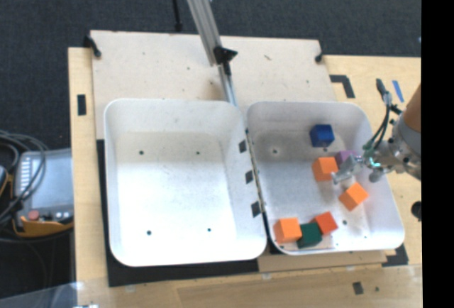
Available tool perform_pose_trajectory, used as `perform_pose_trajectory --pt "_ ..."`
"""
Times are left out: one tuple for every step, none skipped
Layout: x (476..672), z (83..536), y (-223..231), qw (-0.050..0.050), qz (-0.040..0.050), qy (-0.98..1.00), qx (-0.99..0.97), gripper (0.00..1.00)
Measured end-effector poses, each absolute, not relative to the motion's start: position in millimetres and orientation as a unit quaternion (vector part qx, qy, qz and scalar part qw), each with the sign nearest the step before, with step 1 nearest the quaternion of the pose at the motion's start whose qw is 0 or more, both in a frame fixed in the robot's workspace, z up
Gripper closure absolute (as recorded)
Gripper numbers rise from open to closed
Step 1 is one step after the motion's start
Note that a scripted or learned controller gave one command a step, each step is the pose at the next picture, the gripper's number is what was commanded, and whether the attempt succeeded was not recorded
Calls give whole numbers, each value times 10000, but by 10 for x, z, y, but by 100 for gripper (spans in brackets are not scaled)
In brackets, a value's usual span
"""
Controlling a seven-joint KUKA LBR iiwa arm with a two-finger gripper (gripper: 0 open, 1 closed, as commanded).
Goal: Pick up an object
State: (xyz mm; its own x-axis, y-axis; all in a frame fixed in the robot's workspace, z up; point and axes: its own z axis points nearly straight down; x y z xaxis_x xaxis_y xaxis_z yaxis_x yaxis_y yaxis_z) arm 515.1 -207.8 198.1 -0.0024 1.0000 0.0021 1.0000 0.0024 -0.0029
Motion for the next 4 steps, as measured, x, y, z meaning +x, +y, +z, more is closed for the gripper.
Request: perform_pose_trajectory --pt "5161 2001 -2078 -3 -8 -7079 -7064 0" --pt "5076 1491 -2019 14 17 -7068 -7074 0" --pt "5150 1289 -2061 -134 -44 -7073 -7068 0" --pt "5162 1382 -2071 -158 -57 -7048 -7092 100"
